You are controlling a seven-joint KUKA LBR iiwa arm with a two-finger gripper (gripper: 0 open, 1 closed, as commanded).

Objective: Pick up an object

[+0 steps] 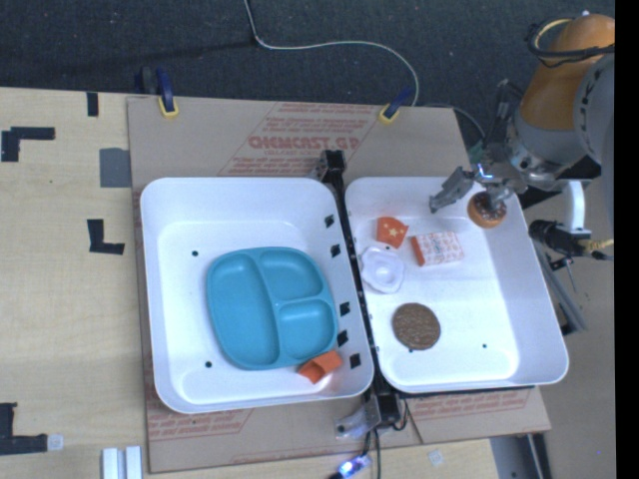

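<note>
Crowding right bin: orange block, packet, cup, brown disc.

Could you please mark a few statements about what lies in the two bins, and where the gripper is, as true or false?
1. The blue divided plate lies in the left bin. True.
2. The brown round disc lies on the blue plate. False: it lies in the right bin, on the bin floor.
3. The gripper is above the far side of the right bin. True.
4. The small orange block is in the left bin. False: it is in the right bin, near the divider.
5. An orange piece sits by the plate's near corner. True.
</note>
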